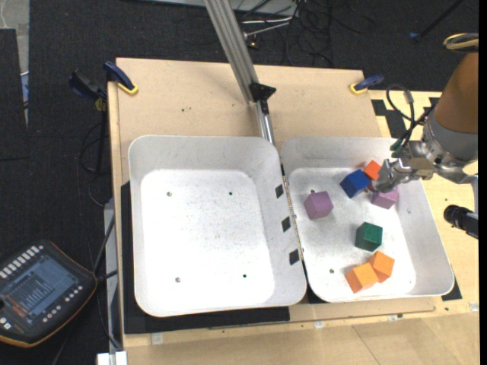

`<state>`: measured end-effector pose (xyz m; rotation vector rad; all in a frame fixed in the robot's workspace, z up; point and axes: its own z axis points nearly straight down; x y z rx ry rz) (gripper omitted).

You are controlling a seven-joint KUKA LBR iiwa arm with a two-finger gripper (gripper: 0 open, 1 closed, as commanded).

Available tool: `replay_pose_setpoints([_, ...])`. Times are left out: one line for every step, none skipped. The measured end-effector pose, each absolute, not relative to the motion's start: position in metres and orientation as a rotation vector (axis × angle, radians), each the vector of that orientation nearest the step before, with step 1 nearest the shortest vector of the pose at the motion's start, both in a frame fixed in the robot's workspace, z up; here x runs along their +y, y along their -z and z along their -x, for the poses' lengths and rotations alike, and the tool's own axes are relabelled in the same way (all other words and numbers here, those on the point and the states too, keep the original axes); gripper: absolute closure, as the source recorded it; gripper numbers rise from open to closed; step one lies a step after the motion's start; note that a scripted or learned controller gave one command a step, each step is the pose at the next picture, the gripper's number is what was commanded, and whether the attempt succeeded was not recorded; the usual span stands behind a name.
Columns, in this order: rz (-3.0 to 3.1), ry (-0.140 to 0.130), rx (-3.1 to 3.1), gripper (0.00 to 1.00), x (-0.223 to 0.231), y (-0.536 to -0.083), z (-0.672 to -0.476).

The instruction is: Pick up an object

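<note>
Two orange cubes (371, 271) are logged at the right bin's (426, 280) near edge, touching. Gripper (386, 179) is set low by the far right corner, over a purple block (385, 198), blue cube (354, 183) just beside. Jaw state cannot be told.

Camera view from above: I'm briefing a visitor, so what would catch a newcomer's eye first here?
Probably the cluster of bright blocks in the right bin: a blue block, a green block, purple ones, and two orange blocks near its front edge. Next, the gripper at the bin's far right, low among the blocks beside the blue one.
</note>
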<state>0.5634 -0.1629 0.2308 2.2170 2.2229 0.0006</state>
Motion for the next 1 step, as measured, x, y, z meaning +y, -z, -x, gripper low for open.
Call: replay_pose_setpoints([-2.212, -0.004, 2.230, 1.00, -0.1065, -0.2356, -0.5783])
